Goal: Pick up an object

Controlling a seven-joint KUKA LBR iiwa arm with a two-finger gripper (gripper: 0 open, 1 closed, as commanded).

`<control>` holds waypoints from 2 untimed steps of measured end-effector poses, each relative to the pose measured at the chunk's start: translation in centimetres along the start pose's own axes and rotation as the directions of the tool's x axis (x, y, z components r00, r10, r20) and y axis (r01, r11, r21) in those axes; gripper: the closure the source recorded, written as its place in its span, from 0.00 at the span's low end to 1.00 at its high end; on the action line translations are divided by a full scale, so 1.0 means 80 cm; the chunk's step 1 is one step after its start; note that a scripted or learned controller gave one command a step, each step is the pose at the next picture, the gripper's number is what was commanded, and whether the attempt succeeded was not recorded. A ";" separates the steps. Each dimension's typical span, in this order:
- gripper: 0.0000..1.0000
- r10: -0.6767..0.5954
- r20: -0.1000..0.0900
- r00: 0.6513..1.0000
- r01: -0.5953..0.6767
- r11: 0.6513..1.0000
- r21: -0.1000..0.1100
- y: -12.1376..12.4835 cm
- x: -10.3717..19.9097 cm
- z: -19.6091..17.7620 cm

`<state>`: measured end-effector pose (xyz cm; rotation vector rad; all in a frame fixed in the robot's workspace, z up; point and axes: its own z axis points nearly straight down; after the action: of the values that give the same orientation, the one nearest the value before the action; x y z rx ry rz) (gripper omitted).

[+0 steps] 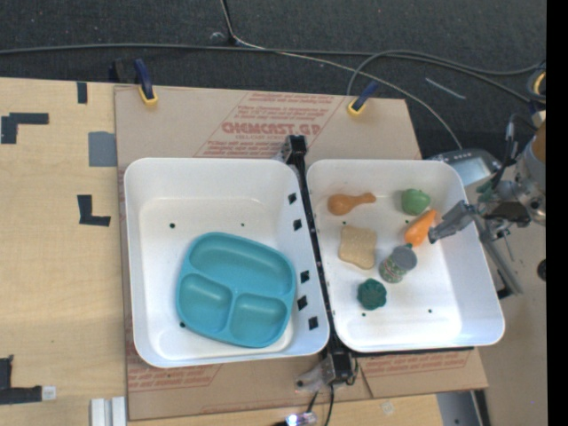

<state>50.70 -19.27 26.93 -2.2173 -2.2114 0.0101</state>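
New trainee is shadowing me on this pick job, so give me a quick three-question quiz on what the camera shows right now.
1. True or false: the teal divided tray lies in the left bin.
2. Which item lies closest to the claw? A) green ball B) orange carrot-shaped piece C) dark green lump
3. Fill in: the tan bread-like slice lies in the ____ bin.

Key: 1 true; 2 B; 3 right.

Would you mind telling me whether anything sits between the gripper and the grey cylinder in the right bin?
The gripper hangs at the right bin's right side, beside the orange piece. That orange piece lies close to the line down-left to the grey cylinder; nothing else intervenes.
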 end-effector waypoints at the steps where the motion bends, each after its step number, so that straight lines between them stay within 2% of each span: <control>1: 0.00 -0.003 0.003 1.000 0.003 1.000 -0.011 0.003 0.000 -0.007; 2: 0.00 -0.003 0.002 1.000 0.003 1.000 -0.006 0.011 0.001 0.070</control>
<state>51.53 -19.17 21.30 -2.2177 -2.2183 0.0060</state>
